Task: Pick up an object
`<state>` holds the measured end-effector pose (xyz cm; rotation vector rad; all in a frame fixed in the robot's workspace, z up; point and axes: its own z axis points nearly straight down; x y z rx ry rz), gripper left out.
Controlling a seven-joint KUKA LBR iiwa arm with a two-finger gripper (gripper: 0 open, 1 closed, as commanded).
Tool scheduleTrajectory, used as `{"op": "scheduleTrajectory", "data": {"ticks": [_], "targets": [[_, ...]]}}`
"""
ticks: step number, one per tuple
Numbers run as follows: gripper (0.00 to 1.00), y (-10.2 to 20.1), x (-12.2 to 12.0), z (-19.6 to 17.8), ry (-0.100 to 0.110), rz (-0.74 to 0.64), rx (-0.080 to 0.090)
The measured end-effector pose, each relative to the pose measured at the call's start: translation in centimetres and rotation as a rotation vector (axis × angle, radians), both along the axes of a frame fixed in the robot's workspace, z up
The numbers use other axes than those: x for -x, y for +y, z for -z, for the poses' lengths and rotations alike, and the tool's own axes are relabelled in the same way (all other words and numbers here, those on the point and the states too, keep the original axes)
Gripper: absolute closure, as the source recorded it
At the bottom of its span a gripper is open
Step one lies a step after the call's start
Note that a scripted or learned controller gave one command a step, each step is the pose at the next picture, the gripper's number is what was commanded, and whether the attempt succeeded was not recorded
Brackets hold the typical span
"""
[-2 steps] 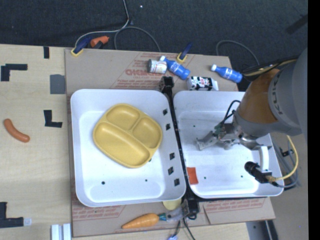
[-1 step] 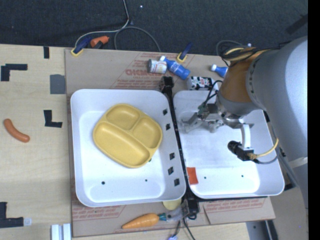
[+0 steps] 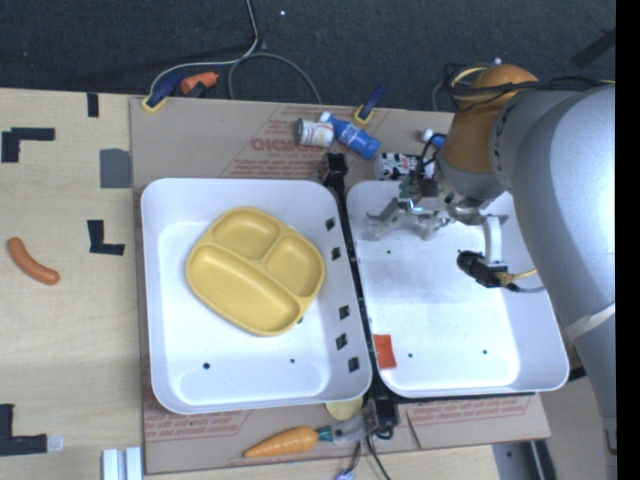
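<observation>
Inside the left bin (image 3: 160,298), a little above its middle, lies a yellow plate (image 3: 256,268) of smooth plastic with rounded corners, divided into three compartments, turned at a slant and flat on the white floor. Nothing is written on it that I can read. On the right bin (image 3: 540,368), near its front left corner, there is a small orange tag (image 3: 383,350). Red printed letters run across the cardboard sheet (image 3: 230,148) under both bins, but they are too blurred to read. Behind the bins lies a blue and white bottle (image 3: 340,134), its label not legible. An orange carrot (image 3: 281,442) lies in front of the left bin, and an orange sausage (image 3: 32,261) lies far left on the bench. The gripper (image 3: 408,215) hangs low over the back part of the right bin, well apart from the plate; whether its jaws are apart or closed cannot be told, and nothing is seen in them.
</observation>
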<state>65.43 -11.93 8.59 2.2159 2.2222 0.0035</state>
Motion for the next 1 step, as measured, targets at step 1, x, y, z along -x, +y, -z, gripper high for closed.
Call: {"op": "scheduleTrajectory", "data": {"ticks": [1], "targets": [[0.00,1.84,-1.51,0.05,0.002,0.000,0.000]]}}
